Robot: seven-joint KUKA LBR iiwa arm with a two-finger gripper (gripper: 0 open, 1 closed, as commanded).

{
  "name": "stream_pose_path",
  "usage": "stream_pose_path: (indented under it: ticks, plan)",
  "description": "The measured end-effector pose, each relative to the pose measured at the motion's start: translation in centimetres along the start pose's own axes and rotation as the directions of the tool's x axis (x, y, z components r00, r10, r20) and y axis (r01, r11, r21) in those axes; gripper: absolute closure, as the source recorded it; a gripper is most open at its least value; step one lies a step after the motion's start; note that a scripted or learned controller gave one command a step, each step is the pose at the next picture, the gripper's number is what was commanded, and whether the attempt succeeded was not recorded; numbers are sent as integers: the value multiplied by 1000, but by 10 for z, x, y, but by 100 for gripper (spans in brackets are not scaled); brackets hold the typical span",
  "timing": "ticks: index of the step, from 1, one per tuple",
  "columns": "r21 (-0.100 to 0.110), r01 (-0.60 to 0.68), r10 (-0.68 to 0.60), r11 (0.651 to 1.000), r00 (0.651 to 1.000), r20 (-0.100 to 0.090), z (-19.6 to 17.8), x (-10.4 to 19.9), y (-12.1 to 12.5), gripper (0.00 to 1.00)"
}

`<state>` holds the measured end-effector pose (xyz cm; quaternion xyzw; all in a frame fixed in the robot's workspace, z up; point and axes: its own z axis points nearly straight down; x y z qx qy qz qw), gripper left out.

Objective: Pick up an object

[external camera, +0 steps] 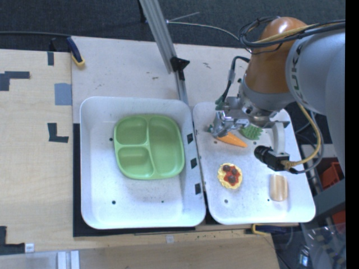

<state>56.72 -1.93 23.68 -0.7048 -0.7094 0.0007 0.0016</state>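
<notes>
My gripper (222, 126) hangs low over the far part of the right bin (247, 209), right at the thick end of an orange carrot (233, 141) with a green top (252, 132). The fingers touch or nearly touch the carrot, and it looks to lie on the bin floor. A small round pizza toy (230, 175) with red toppings lies in the middle of that bin. A tan bread roll (278, 188) lies toward the bin's right side.
The left bin (95, 167) holds a green divided plate (149, 146). A slanted metal pole (162, 32) rises behind the bins. A black cable part (272, 157) of the arm hangs over the right bin.
</notes>
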Motion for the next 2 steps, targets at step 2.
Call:
stream_pose_path:
  ticks: [2]
  plan:
    - [1, -1, 1, 1000, 1000, 1, 9, 96, -1, 100]
